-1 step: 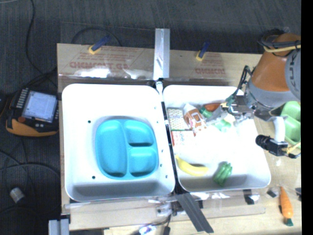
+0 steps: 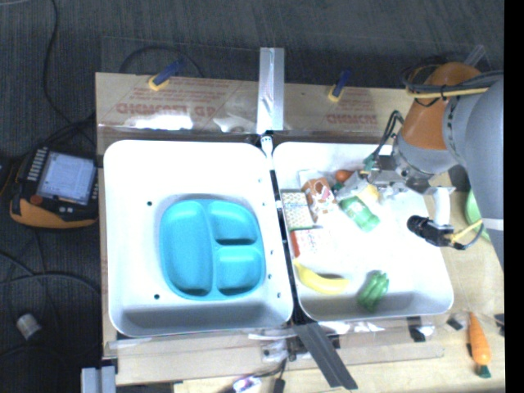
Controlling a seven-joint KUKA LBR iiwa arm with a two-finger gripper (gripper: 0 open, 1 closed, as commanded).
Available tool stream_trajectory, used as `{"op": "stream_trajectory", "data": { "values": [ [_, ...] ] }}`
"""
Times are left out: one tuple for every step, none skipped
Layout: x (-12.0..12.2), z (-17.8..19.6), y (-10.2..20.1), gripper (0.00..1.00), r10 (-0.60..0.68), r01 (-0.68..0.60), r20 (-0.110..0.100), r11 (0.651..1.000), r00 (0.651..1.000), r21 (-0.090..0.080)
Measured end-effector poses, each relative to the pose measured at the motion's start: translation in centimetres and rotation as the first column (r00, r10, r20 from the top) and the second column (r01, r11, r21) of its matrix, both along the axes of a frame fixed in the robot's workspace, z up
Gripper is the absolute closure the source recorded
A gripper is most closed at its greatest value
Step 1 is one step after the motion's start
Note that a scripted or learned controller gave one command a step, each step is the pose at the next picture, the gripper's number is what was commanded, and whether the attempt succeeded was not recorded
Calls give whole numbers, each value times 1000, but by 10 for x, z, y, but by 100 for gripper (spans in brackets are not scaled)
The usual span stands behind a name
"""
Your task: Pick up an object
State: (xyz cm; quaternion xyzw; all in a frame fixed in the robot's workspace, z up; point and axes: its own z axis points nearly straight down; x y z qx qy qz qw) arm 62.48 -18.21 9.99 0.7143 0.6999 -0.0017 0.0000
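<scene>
At the near edge of the desk [image 2: 458,301], a carrot-like orange piece [image 2: 478,344] lies outside the bins. Just inside the right bin [image 2: 442,295], along its near wall, sit a ridged green pepper-like toy [image 2: 373,290] and, beside it to the left, a yellow banana [image 2: 320,279], curved and lying flat. In the left bin [image 2: 131,219] rests a blue divided tray [image 2: 213,246] with three compartments. Farther back in the right bin, flat printed cards [image 2: 298,215] lie near the dividing wall, with a reddish-brown packet [image 2: 318,196] and a green bottle [image 2: 359,212] with a pale cap end, tilted on its side, just beyond them. The jaws [image 2: 381,173] hang over the far part of the right bin, just beside the bottle and a small orange item [image 2: 343,175]; whether they are spread or closed cannot be told, and nothing is visibly between them. The grey arm [image 2: 479,146] enters from the right.
</scene>
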Motion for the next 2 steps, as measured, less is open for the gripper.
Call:
{"op": "stream_trajectory", "data": {
  "values": [
    [0, 10, 0, 100, 1, -1, 0, 1000, 1000, -1],
    [24, 84, 108, 100, 119, -119, 2, 993, 993, 3]
  ]
}}
